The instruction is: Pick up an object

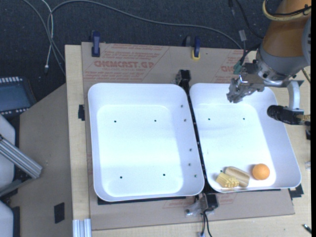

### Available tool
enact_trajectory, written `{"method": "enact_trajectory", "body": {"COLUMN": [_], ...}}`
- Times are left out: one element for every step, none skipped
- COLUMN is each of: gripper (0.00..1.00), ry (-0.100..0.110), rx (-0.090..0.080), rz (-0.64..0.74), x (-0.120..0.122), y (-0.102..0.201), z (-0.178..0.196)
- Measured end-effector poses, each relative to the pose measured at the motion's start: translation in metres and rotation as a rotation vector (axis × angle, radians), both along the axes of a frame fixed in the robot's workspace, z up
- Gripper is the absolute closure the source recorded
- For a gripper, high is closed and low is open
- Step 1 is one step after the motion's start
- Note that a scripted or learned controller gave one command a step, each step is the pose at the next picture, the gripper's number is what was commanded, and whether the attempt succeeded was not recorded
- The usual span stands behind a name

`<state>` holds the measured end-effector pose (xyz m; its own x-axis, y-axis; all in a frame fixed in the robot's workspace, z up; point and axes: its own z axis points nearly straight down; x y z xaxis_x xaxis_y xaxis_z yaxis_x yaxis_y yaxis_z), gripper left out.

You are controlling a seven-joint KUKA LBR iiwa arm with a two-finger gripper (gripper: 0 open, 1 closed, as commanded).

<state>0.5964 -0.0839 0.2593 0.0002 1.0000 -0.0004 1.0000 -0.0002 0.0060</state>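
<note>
Objects for picking lie together at the near edge of the right bin (pixel 276 132): an orange ball (pixel 260 172), a tan bread roll (pixel 237 174) just beside it on the left, and a pale yellow piece of corn (pixel 227 181) touching the roll on its near side. All three rest on the white bin floor, close to the front rim.

Both bins sit side by side on a brown cardboard sheet (pixel 148 63) printed with faded red lettering, which covers the tabletop (pixel 44 147). The left bin (pixel 143 142) is a shallow white tray with rounded corners and a few small dark dots on its floor. Two blue clamps (pixel 95 42) hold the far edge of the sheet, and a small black clip (pixel 183 76) stands where the bins meet at the far side. Beyond the tabletop is dark carpet (pixel 148 9) with thin grey cables (pixel 34 9) trailing across it.

The arm (pixel 286 28) comes in from the upper right, its orange band above a grey wrist. The gripper (pixel 239 94) hangs over the far part of the right bin, well apart from the three objects. Whether the fingers are apart or together cannot be told from this angle; nothing shows between them
</note>
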Motion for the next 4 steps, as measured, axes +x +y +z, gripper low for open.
{"method": "enact_trajectory", "body": {"gripper": [1.00,1.00,1.00,1.00], "ry": [0.005,0.005,0.006,0.006], "rx": [0.000,0.002,0.002,0.002], "rz": [0.000,0.005,0.004,0.004], "x": [0.000,-0.003,-0.008,-0.013], "y": [0.000,0.061,0.114,0.164], "z": [0.005,0.002,0.002,-0.002]}}
